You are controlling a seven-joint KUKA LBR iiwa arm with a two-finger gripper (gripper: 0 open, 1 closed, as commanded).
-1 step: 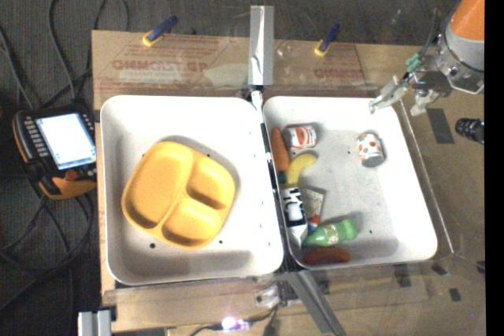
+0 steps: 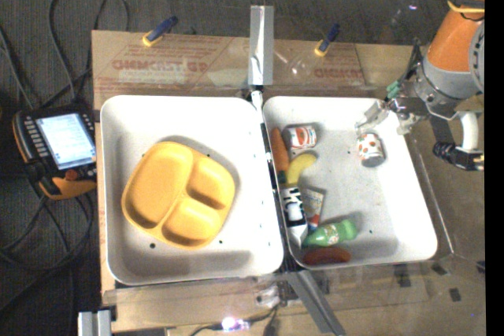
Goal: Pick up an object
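The gripper hangs over the right bin's far right corner, and whether it is apart or together I cannot tell at this size. Just below and left of its tip lies a small white cup with red spots, on its side and apart from the rest; I judge it the likeliest pick. It looks light, stiff and smooth, so it may roll or slip; a hold across its round body, square to its axis, seems best.

Farther left of the tool lie a can, a carrot and a banana close together. Toward the near wall sit a green bottle and a red sausage-like piece, with a small carton between. The pile by the divider overlaps, so edges there are hard to read. The left bin bears a yellow tray. The arm's upper part is cut off at the right.
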